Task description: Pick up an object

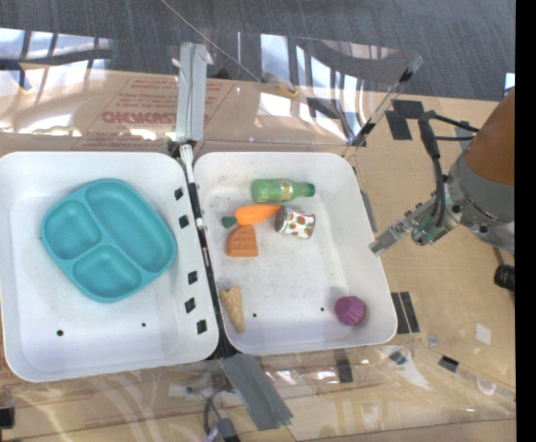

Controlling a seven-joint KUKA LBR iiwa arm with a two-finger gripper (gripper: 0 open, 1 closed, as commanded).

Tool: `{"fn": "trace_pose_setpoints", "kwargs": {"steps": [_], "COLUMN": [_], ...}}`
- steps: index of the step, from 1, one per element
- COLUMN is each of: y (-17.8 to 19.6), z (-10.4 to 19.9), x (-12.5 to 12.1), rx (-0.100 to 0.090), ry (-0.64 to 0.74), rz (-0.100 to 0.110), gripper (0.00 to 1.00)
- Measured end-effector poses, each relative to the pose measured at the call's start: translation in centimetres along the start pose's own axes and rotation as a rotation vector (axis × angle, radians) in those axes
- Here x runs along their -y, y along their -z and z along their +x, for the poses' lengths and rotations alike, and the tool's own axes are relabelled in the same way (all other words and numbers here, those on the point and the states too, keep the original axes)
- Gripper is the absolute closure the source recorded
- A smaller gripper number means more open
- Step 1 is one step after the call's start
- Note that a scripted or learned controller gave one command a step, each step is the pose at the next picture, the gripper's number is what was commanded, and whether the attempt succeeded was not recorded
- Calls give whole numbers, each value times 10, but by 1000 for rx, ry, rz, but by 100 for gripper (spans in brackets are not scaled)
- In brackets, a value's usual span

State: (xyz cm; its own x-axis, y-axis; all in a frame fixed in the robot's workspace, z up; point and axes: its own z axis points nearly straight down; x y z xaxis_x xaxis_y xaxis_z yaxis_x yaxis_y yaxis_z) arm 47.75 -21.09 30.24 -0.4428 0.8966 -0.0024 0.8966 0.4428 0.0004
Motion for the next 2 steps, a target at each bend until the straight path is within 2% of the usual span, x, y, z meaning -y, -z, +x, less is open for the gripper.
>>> {"fn": "trace_pose_setpoints", "kwargs": {"steps": [2], "y": [0], "z": [-1], "x": [-1], "rx": [0], "ry": [-545], "rz": [0], "gripper": [100]}}
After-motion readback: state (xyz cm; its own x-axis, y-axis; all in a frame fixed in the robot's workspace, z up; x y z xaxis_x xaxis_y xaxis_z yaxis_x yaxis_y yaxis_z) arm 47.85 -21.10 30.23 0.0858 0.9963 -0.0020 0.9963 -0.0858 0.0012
